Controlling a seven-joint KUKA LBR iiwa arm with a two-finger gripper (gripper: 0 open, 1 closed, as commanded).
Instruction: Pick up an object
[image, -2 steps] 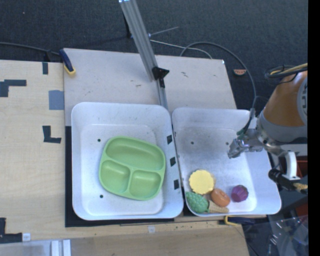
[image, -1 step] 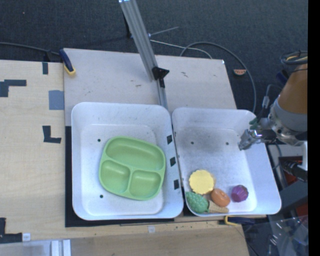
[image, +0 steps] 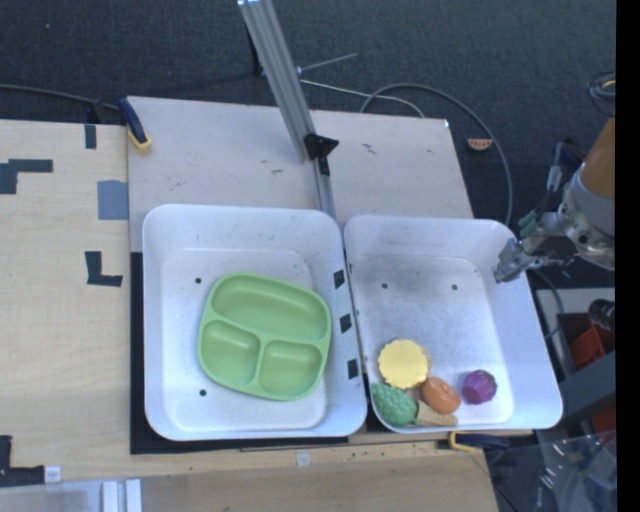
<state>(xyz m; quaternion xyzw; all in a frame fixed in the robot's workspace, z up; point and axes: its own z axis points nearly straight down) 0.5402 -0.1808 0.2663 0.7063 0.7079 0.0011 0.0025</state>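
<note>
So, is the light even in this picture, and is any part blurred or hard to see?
Camera view: light is soft and even, without strong glare on the white bins; the green divided plate and the yellow piece are fairly sharp; the gripper at the right bin's rim is small and blurred, and the dark floor holds little detail.

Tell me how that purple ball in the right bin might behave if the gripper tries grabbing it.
The purple ball looks round, so it would probably roll if nudged. It sits apart from the orange piece, leaving finger room. It seems small and likely light.
</note>
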